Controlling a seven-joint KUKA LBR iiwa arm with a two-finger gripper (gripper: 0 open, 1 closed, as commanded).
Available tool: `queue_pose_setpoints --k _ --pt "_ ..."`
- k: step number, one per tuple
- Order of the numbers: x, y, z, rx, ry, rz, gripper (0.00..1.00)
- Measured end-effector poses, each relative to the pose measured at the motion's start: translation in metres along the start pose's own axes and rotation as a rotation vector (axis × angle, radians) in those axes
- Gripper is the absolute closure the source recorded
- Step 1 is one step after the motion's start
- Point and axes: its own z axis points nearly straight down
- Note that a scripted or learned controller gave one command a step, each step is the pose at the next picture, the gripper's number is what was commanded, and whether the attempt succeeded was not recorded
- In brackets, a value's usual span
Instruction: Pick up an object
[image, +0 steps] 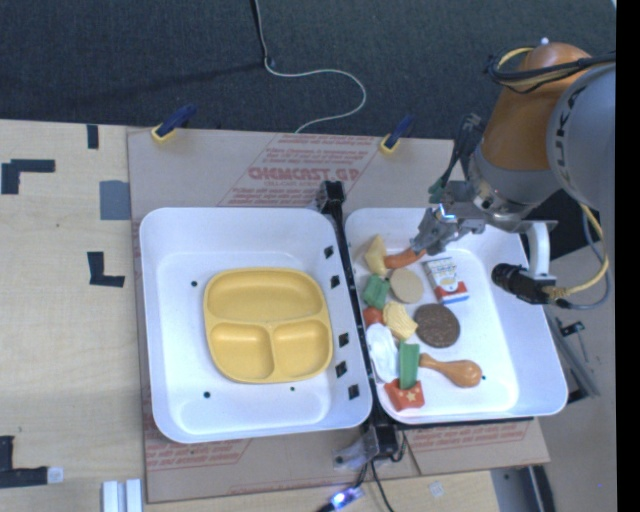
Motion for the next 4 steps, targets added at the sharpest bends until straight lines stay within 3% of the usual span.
queue_pose_setpoints --k 1,3,4 --pt "0.046 0.01 0.013 0.005 0.001 -0.003 1.0" --pt "0.033 0.006 -0.003 0.004 0.0 0.001 1.0" --pt "0.049 0.013 0.008 0.006 0.0 0.0 1.0"
